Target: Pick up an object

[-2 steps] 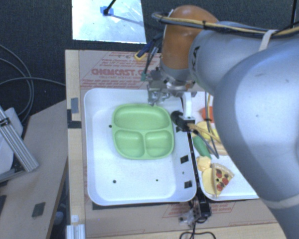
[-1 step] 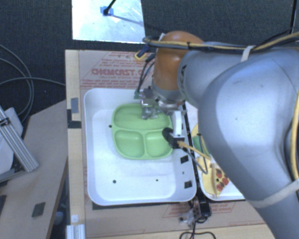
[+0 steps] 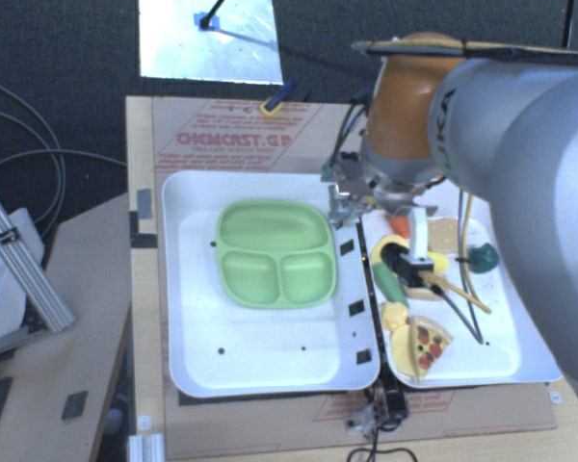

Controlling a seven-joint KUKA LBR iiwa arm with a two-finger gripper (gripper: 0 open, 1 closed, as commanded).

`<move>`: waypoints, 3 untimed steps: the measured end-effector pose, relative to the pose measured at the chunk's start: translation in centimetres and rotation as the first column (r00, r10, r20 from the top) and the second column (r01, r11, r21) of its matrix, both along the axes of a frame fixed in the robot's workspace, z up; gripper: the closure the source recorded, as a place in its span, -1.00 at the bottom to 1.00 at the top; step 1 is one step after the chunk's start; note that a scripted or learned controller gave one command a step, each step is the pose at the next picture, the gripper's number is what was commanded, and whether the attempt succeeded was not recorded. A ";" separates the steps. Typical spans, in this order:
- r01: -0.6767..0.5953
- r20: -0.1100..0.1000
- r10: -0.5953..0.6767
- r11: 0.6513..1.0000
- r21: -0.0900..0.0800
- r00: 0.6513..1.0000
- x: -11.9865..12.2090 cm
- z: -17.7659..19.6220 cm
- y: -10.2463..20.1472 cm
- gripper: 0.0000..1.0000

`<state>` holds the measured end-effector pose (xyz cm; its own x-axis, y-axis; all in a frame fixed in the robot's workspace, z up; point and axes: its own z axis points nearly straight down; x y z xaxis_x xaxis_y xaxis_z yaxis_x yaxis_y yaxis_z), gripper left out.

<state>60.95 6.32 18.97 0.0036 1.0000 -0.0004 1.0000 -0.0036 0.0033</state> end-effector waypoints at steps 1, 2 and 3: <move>-0.005 0.000 0.005 1.000 0.002 1.000 0.2 0.6 0.3 1.00; -0.010 0.001 0.010 1.000 0.002 1.000 2.7 1.7 4.5 1.00; -0.011 -0.004 0.011 1.000 0.002 1.000 5.9 -10.2 9.0 1.00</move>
